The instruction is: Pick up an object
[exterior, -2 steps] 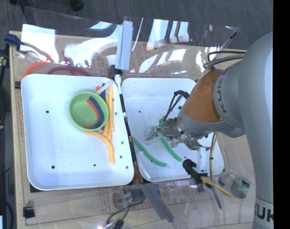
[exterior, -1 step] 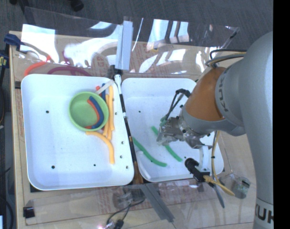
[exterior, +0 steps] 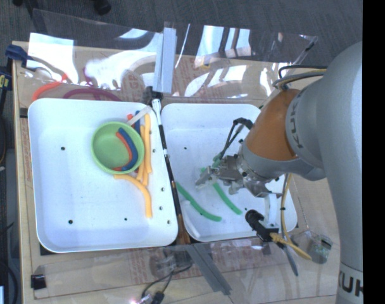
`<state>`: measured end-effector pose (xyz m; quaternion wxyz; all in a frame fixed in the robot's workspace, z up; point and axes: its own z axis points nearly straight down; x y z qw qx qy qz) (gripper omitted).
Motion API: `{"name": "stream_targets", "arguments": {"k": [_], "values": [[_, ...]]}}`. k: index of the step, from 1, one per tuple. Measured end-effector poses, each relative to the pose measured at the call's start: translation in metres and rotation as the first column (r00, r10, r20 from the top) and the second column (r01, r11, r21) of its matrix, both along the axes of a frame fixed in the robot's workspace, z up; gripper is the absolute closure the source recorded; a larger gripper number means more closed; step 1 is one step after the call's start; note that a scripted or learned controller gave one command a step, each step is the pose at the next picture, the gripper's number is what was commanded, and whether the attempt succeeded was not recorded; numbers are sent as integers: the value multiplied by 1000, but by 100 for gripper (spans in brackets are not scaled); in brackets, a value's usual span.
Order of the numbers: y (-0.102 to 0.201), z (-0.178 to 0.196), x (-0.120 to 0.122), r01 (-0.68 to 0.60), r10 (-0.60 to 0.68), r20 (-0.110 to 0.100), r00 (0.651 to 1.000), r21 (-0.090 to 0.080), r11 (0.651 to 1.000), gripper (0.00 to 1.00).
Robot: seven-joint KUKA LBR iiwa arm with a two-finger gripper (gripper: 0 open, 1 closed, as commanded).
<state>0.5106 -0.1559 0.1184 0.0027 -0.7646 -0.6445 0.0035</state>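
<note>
In the right bin (exterior: pixel 192 132) lie two green bent strips: a long one (exterior: pixel 195 204) running toward the front edge and a shorter one (exterior: pixel 229 200) just right of it. My gripper (exterior: pixel 209 175) hangs low over the middle of this bin, directly above the upper ends of the strips, with the grey and orange arm behind it to the right. A small bit of green (exterior: pixel 204 170) shows at the gripper's tip; whether it is held I cannot make out.
The left bin (exterior: pixel 72 195) holds a green bowl (exterior: pixel 113 145) with blue and red pieces inside, and several orange-yellow strips (exterior: pixel 144 189) beside its right wall. A clear sheet and cables lie behind the bins.
</note>
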Motion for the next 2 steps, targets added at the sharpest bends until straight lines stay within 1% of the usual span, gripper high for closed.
{"name": "stream_targets", "arguments": {"k": [1, 2], "values": [[-23, -27, 20, -79, 79, 8, 997, 0, 997, 0], [-24, -17, 20, -82, 82, 10, 997, -1, 997, 100]]}}
